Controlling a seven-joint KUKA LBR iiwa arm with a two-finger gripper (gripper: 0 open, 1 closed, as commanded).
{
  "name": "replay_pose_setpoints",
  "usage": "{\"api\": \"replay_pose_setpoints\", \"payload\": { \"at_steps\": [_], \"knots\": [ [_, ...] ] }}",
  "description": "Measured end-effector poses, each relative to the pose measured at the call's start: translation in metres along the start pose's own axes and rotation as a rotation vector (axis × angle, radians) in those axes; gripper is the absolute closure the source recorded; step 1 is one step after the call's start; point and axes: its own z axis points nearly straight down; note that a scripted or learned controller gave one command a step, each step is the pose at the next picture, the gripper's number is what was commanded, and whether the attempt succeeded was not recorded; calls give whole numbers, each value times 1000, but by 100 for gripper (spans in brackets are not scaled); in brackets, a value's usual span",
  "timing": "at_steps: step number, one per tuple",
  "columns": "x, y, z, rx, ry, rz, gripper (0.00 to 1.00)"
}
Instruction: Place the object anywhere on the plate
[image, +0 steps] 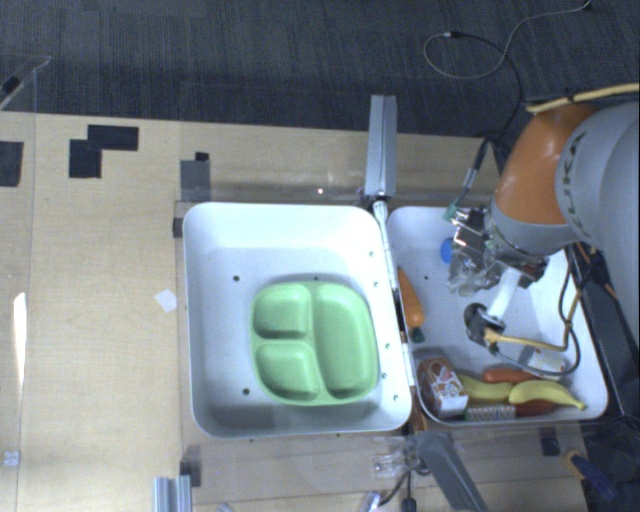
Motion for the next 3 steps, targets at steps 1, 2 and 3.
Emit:
{"api": "replay_pose_setpoints", "payload": {
  "at_steps": [1, 2, 3],
  "knots": [
    [-79, -9, 15, 0, 0, 180, 100],
    [4, 2, -37, -1, 1, 116, 100],
    [34, 72, -34, -3, 0, -44, 100]
  ]
}}
